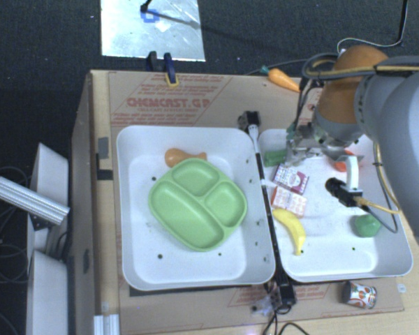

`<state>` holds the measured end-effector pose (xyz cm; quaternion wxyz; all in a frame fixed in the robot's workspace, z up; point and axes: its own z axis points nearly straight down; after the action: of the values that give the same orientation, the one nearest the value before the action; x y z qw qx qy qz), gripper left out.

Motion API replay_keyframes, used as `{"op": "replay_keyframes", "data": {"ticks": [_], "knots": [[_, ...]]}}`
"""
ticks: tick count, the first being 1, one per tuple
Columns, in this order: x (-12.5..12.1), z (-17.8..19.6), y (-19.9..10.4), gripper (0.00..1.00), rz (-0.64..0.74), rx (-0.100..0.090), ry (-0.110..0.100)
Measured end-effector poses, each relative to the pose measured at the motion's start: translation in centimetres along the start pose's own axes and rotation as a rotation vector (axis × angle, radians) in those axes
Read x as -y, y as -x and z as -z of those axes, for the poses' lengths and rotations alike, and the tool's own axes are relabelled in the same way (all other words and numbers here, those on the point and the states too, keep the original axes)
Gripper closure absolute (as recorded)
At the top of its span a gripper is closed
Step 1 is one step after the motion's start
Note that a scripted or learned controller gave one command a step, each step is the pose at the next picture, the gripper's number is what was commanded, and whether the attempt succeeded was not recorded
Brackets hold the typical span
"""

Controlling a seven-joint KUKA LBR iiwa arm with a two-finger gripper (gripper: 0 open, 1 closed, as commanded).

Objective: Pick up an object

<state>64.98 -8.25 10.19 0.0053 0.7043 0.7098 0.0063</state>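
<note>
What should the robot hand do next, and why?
Probably lower a little and close. The gripper hangs at the right bin's far-left corner, just above a small green object, with the pink cartons right beside it. Nothing shows between its fingers.

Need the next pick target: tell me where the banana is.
The banana lies in the right bin, near its left wall, just below the two small cartons and left of the green lump.

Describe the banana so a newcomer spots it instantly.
Start at the right bin, the one the arm reaches into. Near its left wall, toward the front, lies the banana, just below two small pink-and-white cartons. It is the only yellow, curved item there.
</note>
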Motion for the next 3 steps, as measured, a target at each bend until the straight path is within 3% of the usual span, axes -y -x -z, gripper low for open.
{"op": "replay_keyframes", "data": {"ticks": [1,2,3], "knots": [[0.0,0.0,0.0,0.00,0.000,0.000,-0.001],[-1.7,-1.7,5.5,0.00,-0.003,-0.001,-0.025],[-1.6,-1.8,12.5,0.00,-0.005,0.000,-0.024]]}}
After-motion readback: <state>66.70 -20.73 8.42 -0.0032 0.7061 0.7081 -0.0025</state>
